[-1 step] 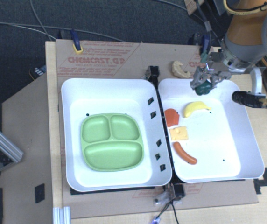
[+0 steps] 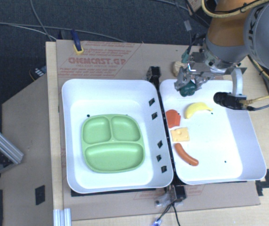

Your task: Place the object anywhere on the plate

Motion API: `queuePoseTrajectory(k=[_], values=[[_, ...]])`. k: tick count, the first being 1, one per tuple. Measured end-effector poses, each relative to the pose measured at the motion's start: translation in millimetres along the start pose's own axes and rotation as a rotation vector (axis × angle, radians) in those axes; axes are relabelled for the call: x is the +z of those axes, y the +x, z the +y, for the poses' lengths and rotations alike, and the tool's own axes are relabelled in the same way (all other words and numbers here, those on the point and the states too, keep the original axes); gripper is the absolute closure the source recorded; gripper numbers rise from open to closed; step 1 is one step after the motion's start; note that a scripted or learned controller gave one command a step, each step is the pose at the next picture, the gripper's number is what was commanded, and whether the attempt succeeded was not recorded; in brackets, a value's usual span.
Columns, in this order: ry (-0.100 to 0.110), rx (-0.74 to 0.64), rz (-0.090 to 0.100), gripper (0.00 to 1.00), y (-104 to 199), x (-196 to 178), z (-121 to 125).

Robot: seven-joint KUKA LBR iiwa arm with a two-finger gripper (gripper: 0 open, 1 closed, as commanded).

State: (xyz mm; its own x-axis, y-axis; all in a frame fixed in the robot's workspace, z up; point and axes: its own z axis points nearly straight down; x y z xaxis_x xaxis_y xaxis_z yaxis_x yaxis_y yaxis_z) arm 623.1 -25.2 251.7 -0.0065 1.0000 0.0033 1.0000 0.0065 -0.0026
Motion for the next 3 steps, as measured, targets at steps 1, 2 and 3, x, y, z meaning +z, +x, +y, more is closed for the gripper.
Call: queuePoseTrajectory(k=[1,2,3], values=[[0.001,0.002,-0.002,1.00,45.0,11.1,1.0],[-0.004,0.003,-0.003,1.00,91.0,19.4,18.4],[-0.005,0.002,-0.002,1.00,144.2,27.4,32.4]])
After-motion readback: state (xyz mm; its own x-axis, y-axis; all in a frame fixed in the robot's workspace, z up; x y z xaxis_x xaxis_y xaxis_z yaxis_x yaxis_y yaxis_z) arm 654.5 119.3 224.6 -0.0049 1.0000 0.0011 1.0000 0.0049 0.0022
